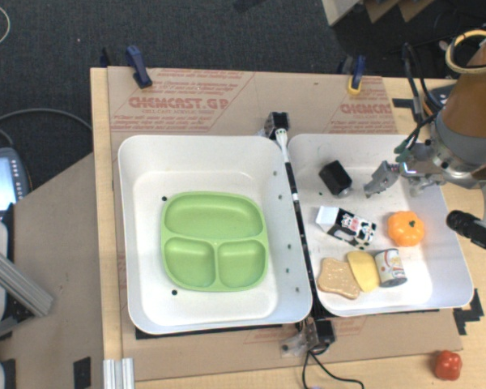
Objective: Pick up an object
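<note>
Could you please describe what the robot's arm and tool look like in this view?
The arm is grey and rounded, with an orange band above the wrist. Black cables run along it near the wrist. The tool at its end is small, grey and metallic, with angular parts.

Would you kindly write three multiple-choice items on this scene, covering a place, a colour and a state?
1. Where does the green divided plate lie?
A. in the left bin
B. in the right bin
C. on the floor

2. What colour is the small pumpkin?
A. blue
B. orange
C. white

3. How does the small can rest?
A. on its side
B. stacked on the plate
C. lifted by the arm

Answers: 1 A, the plate sits in the left bin. 2 B, it is orange with a short stem. 3 A, its round end faces sideways on the floor of the right bin.
</note>
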